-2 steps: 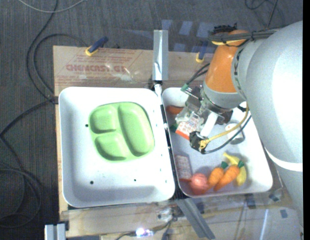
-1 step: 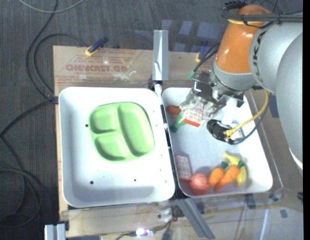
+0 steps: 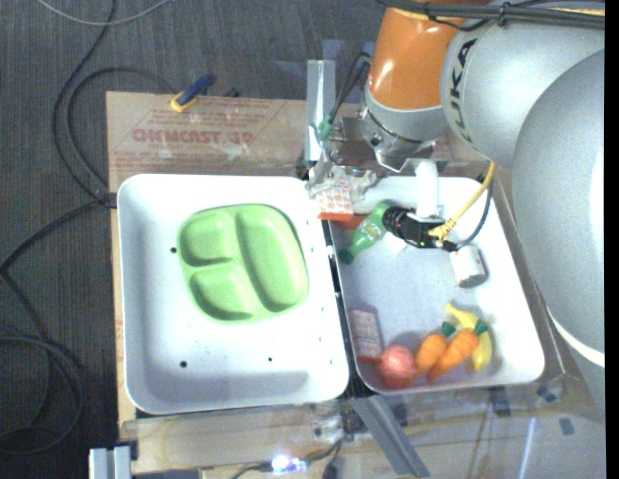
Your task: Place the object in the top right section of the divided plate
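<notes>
**Hand hangs over a little packet at the back of the right bin**

At the front of the desk sit two white bins side by side. In the front corner of the right bin (image 3: 419, 292) there is a small heap of toy food. A pink ball (image 3: 396, 365) lies on the left of the heap. Two orange carrots (image 3: 447, 350) lie just beside it, touching each other. A yellow toy (image 3: 465, 319) sits right behind the carrots. A small flat pack with a dark red label (image 3: 365, 333) lies near the pink ball, close to the bin's left wall.

The left bin (image 3: 150, 352) holds the green plate (image 3: 245, 257). The plate lies flat in the middle of that bin, turned a bit. It has three parts: one long part on the right and two smaller parts on the left.

Farther back in the right bin, a small grey and white tube (image 3: 470, 265) lies by itself. A green bottle (image 3: 366, 235) lies on its side near the bin's left wall.

Just behind the bottle, in the back left corner of the right bin, is a red and white packet (image 3: 336, 204). The hand (image 3: 337, 180) is right over it. I cannot tell if the hand is open or closed, or if it has hold of the packet. The packet is well apart from the green plate.

Above the hand is the arm's orange band (image 3: 419, 53).

At the very back of the desk lies a brown board (image 3: 210, 133) with red writing. A blue and yellow thing (image 3: 193, 91) rests on its far edge.
</notes>
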Available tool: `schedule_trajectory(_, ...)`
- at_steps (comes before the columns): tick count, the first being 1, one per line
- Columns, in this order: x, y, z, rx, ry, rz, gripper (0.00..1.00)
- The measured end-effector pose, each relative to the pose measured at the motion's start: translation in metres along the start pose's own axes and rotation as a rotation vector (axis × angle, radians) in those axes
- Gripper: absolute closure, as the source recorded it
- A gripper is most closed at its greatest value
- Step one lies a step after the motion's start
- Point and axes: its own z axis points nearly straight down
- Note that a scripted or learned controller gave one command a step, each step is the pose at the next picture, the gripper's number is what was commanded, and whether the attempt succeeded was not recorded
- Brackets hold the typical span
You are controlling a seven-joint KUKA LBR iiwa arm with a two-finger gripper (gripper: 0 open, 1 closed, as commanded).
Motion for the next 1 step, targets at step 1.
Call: schedule_trajectory(1, -0.0598, -0.0833, -0.0544, 0.0, -0.001, 0.208, 1.0)
